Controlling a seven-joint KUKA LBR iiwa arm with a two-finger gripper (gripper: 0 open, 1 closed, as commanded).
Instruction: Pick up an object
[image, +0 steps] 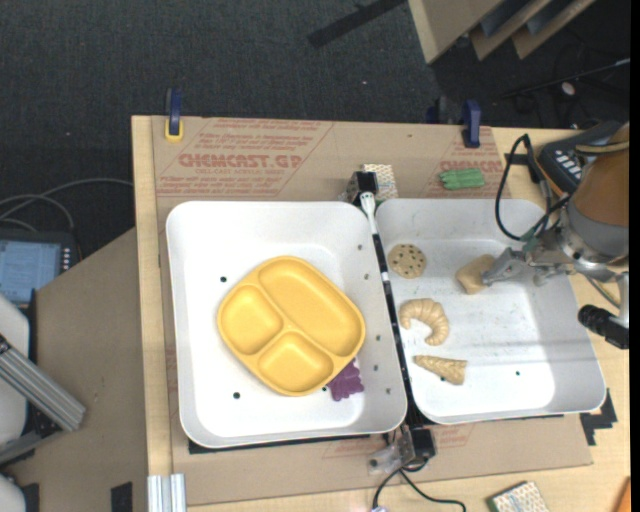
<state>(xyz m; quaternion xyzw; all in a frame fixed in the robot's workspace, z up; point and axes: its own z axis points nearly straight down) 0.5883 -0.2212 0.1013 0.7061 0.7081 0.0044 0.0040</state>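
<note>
Jaws (497, 268) at tan food piece (474, 275) (right bin (560, 395)), croissant (426, 318) nearby

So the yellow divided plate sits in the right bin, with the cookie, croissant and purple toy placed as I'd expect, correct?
Not quite. The camera view shows the yellow divided plate in the left bin, not the right one. The cookie and croissant lie in the right bin; the purple toy sits beside the plate.
</note>
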